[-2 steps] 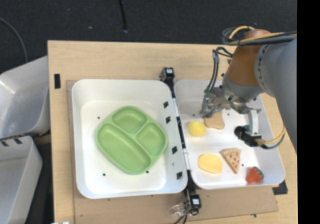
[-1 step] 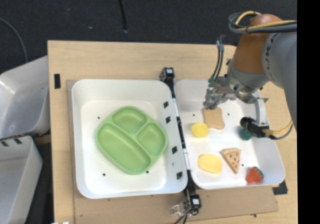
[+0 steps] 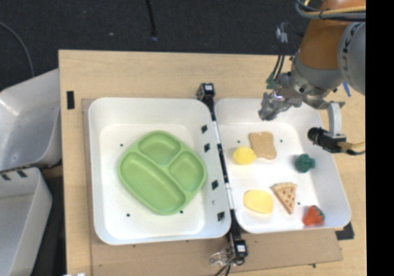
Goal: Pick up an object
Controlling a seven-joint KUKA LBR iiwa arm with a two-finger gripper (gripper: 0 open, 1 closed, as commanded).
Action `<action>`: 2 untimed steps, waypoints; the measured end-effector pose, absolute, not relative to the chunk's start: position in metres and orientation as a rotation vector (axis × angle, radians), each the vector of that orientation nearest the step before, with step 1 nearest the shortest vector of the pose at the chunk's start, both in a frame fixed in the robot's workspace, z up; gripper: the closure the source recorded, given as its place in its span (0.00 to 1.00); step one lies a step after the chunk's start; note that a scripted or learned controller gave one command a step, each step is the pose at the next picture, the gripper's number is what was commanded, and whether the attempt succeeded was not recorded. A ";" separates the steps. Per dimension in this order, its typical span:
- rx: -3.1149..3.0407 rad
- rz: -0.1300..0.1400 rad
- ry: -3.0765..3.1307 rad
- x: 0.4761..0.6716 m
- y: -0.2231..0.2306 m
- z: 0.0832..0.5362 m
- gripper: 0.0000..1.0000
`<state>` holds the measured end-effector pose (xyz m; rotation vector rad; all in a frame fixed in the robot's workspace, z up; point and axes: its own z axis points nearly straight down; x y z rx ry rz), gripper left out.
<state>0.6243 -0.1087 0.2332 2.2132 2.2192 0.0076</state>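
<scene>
Poised at the right bin's (image 3: 320,210) far edge, gripper (image 3: 271,108) with grasp state impossible to tell; nearest target, toast slice (image 3: 263,144), just nearward, long axis running far-to-near.

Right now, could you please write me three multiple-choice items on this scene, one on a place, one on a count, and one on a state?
1. Where does the green divided plate lie?
A. in the left bin
B. in the right bin
C. on the bare bench

2. How many yellow items lie in the right bin?
A. one
B. two
C. four

3. Where does the gripper stand?
A. above the right bin's far edge
C. pressed onto the plate
B. down on the strawberry

Answers: 1 A, the plate fills the left bin. 2 B, a yellow piece sits by the toast and another by the pizza slice. 3 A, it hangs near the far rim, away from the strawberry.
</scene>
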 end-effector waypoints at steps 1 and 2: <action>2.216 0.002 2.224 0.625 -0.110 0.245 1.00; 2.214 0.002 2.229 0.618 -0.048 0.245 1.00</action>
